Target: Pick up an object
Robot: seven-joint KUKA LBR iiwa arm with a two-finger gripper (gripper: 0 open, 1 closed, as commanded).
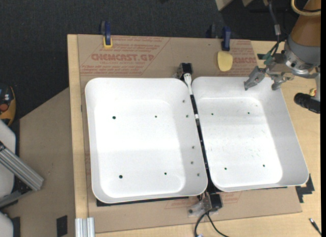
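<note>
Two white bins, gripper (pixel 265 79) at the far right corner.
You see its fingers spread apart, nothing between them, over the right bin (pixel 285 129) rim; left bin (pixel 97 129) beside.

both white bins (pixel 137 139) bare inside, clamps (pixel 106 34) along far edge

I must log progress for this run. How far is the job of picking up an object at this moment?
Nothing looks done yet. The tool hangs over the far right corner of the right bin with its fingers spread apart and nothing between them, so no object is in hand. A small yellow object lies on the board beyond the bins, untouched. The left bin shows a bare white floor. The whole pick is left: reach, close, lift.
</note>
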